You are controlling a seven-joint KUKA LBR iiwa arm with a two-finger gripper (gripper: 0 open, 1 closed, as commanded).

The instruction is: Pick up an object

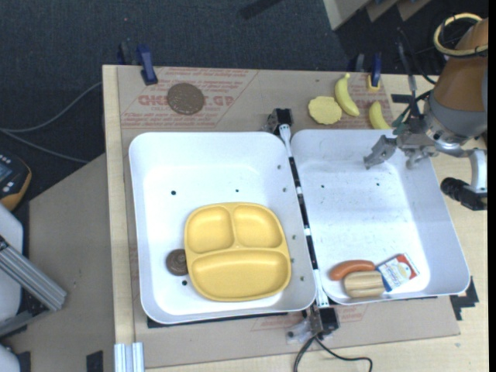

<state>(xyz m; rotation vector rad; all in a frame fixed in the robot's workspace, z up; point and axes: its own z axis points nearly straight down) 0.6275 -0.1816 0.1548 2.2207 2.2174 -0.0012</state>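
My gripper (397,150) hangs over the far right part of the right bin (364,200), fingers spread apart with nothing between them. A hot dog (355,277) lies at the near edge of the right bin, with a small white carton (398,271) just to its right. A yellow divided plate (235,249) sits in the left bin (201,169), and a brown cookie (177,263) lies against the plate's left side.
On the bench behind the bins lie a brown disc (185,98), a yellow chip-like piece (325,110) and two bananas (347,95). The arm's orange band (463,84) rises at the right edge. A black rail (298,200) divides the bins.
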